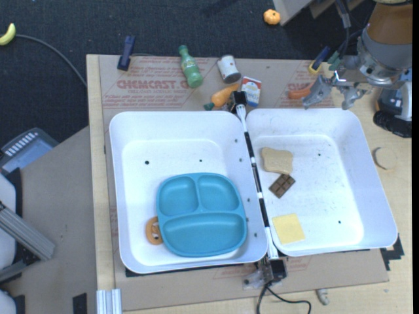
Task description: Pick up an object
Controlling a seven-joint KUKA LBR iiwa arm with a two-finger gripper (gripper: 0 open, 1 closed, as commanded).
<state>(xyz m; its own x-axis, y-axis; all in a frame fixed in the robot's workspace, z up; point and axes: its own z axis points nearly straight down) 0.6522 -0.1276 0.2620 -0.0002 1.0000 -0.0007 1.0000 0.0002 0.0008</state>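
The gripper [334,91] hung above the far right corner of the right bin [366,175], just outside its far rim, its two fingers spread apart with nothing between them. The step in hand looked like the approach — no object had been reached yet.

Three likely targets lay in the right bin near its left wall: a tan bread slice [277,159] toward the far side, a brown chocolate piece [282,185] just nearer and almost touching it, and a yellow cheese square [288,228] close to the near rim. In the left bin [131,169] sat a blue divided plate [201,213] with a small orange pretzel-like thing [154,231] tucked against its left edge, partly hidden by the plate.

The next move would call for the gripper to travel left and toward the near side, then descend over one piece; all three lie flat, so a grasp might slip.

The arm [391,25] was cut off at the top right edge, and the small items along the far edge of the bench [105,175] — a green bottle [190,67] among them — were hard to identify.
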